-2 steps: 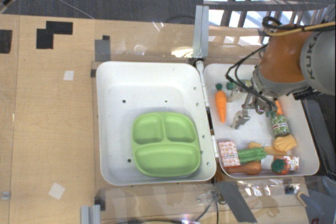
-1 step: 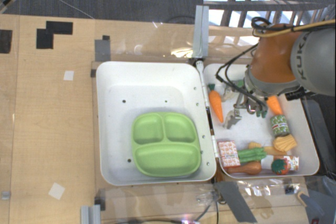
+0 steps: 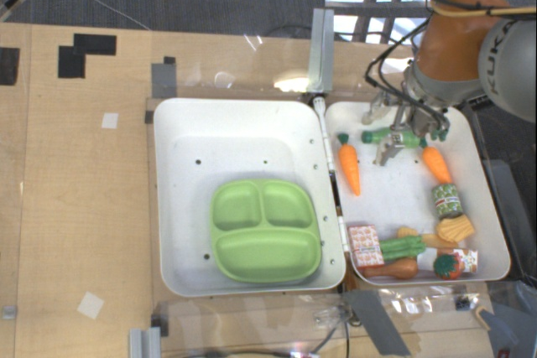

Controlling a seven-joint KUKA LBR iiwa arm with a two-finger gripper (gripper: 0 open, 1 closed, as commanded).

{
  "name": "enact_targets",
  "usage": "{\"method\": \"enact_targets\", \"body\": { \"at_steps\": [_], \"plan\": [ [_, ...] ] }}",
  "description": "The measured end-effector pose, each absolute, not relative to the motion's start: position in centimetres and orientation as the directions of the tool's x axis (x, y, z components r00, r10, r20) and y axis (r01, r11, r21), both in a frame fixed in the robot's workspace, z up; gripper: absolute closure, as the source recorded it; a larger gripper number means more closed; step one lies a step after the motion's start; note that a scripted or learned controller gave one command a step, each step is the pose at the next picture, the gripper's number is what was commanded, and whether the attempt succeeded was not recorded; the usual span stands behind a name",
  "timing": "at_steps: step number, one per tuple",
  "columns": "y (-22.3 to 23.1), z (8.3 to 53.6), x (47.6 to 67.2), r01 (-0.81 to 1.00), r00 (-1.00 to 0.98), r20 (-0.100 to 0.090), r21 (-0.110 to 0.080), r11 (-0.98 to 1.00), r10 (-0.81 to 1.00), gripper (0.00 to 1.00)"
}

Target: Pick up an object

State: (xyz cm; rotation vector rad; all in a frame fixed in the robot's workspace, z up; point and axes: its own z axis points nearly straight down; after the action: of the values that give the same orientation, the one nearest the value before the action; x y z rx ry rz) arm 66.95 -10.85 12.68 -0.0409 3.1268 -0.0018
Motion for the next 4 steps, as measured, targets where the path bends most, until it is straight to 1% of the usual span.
{"method": "enact_targets", "body": {
  "at_steps": [1, 2, 3, 4],
  "plan": [
    [-16.4, 8.9, 61.6, 0.05, -0.999, -0.012, -0.002, 0.999, 0.05, 0.0],
    [-16.1, 10.5, 62.2, 0.041, -0.999, -0.028, -0.003, 0.999, 0.041, 1.0],
    [-16.1, 10.4, 62.1, 0.041, -0.999, -0.026, -0.002, 0.999, 0.041, 0.0],
    [-18.7, 8.9, 60.7, -0.116, -0.993, -0.011, -0.003, 0.993, -0.116, 0.0]
  ]
}}
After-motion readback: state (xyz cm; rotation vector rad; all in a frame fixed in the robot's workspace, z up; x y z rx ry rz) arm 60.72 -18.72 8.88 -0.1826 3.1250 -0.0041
